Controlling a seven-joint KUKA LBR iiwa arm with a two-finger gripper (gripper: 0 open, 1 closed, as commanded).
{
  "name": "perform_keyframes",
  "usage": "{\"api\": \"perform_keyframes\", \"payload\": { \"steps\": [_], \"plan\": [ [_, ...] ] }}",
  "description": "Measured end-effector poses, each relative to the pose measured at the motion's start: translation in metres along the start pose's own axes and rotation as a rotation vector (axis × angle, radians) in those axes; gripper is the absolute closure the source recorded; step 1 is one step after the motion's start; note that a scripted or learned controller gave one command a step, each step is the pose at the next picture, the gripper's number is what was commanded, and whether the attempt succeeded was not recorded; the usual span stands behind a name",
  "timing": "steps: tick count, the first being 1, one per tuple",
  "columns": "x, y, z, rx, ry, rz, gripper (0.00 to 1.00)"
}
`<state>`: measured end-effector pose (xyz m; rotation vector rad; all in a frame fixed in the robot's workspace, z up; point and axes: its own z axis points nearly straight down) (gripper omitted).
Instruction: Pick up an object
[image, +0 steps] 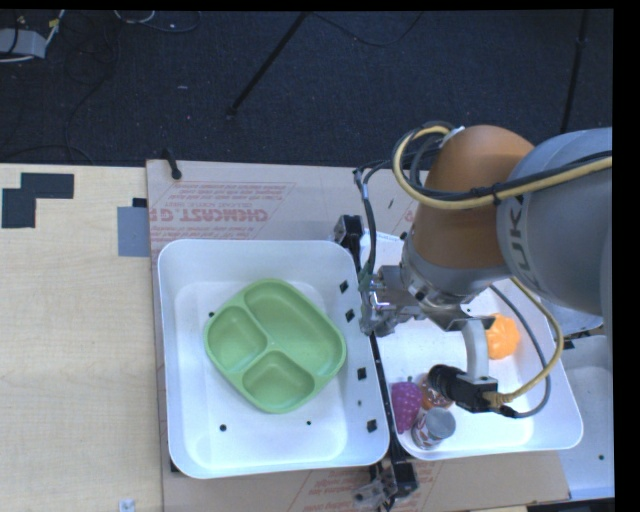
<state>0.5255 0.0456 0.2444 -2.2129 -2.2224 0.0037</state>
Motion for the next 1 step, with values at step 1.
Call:
{"api": "perform_keyframes", "payload": {
  "steps": [1],
  "plan": [
    [0.0488, -0.016, 0.0038, 0.001, -0.001, 0.0, 1.0]
  ]
}}
